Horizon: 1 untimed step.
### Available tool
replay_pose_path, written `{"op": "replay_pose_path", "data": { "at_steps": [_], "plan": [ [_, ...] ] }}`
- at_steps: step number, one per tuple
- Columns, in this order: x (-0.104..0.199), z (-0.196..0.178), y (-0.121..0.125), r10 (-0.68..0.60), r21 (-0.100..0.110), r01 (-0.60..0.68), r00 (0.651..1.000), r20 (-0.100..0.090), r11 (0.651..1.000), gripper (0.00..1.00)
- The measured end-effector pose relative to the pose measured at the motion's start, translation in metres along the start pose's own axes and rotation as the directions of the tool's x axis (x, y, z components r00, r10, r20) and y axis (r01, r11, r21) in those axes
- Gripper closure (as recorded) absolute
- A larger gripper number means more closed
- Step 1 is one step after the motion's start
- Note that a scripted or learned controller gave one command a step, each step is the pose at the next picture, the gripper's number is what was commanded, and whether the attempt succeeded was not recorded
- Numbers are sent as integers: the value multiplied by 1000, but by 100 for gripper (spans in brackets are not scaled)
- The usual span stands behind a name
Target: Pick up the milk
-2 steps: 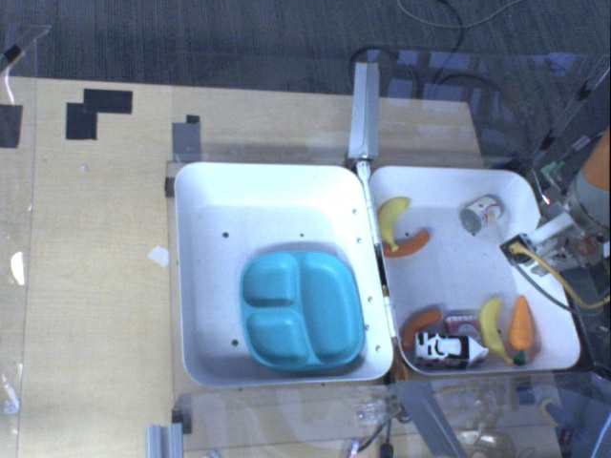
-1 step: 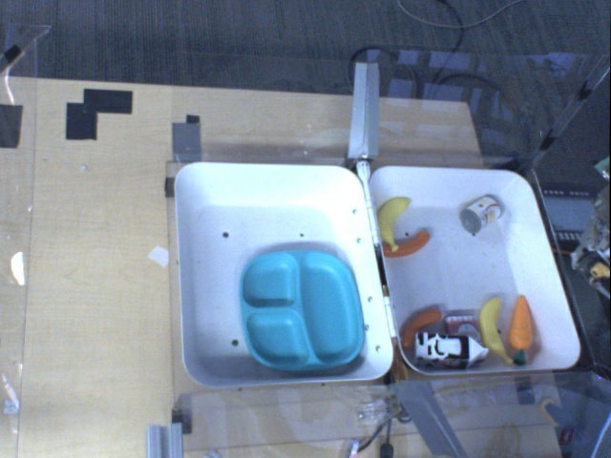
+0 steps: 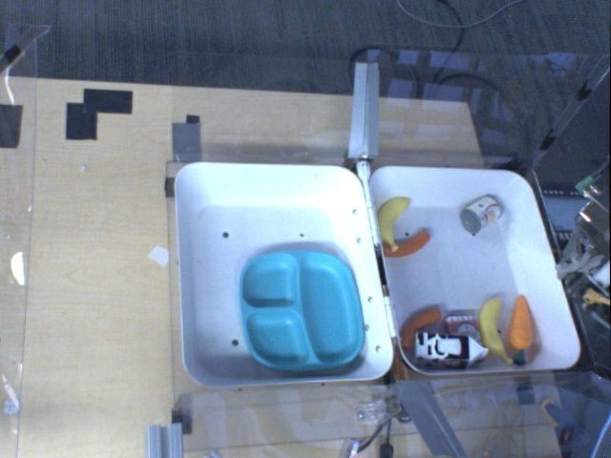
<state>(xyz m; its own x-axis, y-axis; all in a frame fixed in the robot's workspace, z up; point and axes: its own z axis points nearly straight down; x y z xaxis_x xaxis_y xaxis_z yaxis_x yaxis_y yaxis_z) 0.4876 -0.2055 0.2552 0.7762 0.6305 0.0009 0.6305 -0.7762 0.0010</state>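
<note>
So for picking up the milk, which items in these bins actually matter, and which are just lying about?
Belongs to the job:
- milk carton, lying at the near edge of the right bin

Just lying about:
- blue tray in the left bin
- two bananas
- carrot
- grey can
- red-orange piece beside the upper banana

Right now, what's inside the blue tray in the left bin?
The blue plastic divided tray in the left white bin shows three bare compartments with no food in them. The tray covers the bin floor beneath it, so anything under it can't be seen.
</note>
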Motion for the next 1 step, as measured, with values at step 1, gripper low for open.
{"op": "replay_pose_path", "data": {
  "at_steps": [1],
  "plan": [
    [1, 25, -2, -144, 0, 144, 990, 0, 990, 100]
  ]
}}
